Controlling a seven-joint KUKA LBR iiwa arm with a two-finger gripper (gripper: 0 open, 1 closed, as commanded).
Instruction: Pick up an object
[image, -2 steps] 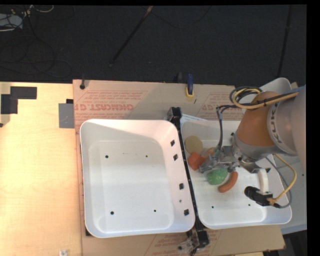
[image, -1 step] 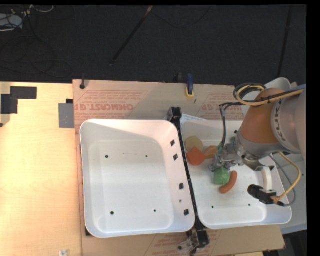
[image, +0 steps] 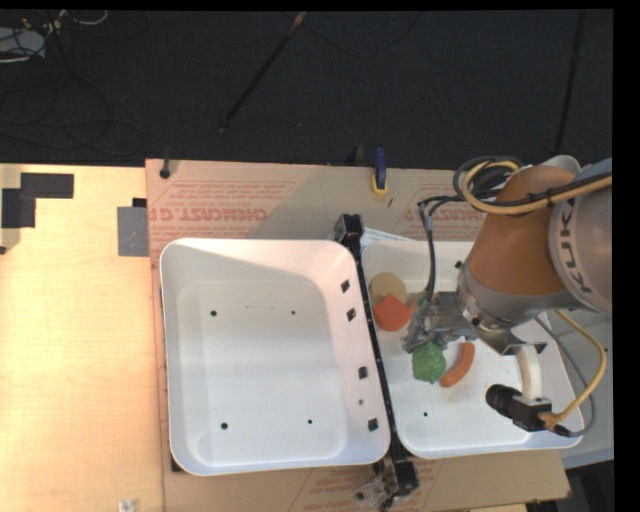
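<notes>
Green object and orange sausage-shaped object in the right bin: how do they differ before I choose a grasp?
Colour: the green object is green; the orange sausage-shaped object is orange-red. Shape: the green one is a squat, lumpy blob, while the orange one is long, slim and slightly curved, lying at a slant. Position: the green one sits nearer the divider and directly below the gripper; the orange one lies on its right. Both rest in the right bin, apparently touching.

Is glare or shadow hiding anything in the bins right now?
Camera view: soft shadow crosses the left bin top corner, hiding nothing; the arm shades the right bin, so the hand is murky above the green object; background is dark.
</notes>
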